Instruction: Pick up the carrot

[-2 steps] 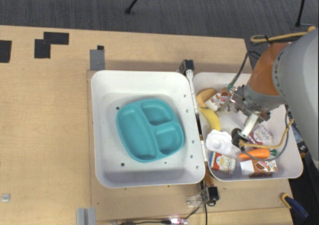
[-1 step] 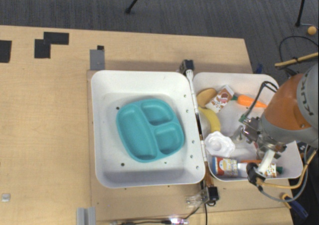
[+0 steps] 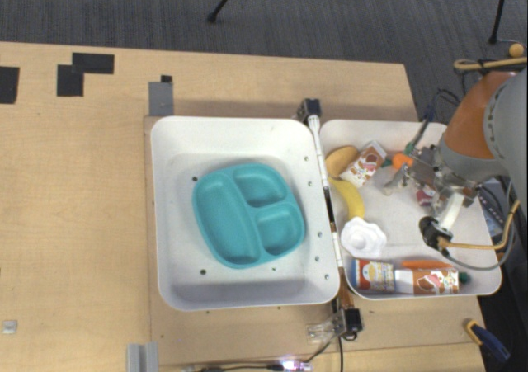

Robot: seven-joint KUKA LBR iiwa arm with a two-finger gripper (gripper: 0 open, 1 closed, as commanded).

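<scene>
The carrot point(image 3: 401, 161) shows as a small orange piece near the back of the right bin point(image 3: 487, 284), largely covered by the arm's end. My gripper point(image 3: 410, 172) hangs directly over and against it, reaching in from the right under the grey wrist with its orange band point(image 3: 466, 127). Whether the carrot is held cannot be made out from this view.
The right bin also holds a tan bread roll point(image 3: 341, 159), a small red-and-white carton point(image 3: 364, 168), a banana point(image 3: 351, 198), a white crumpled object point(image 3: 364, 238) and a bottle point(image 3: 406, 277) lying along the front wall. A teal divided plate point(image 3: 247, 214) lies in the left bin point(image 3: 165, 197).
</scene>
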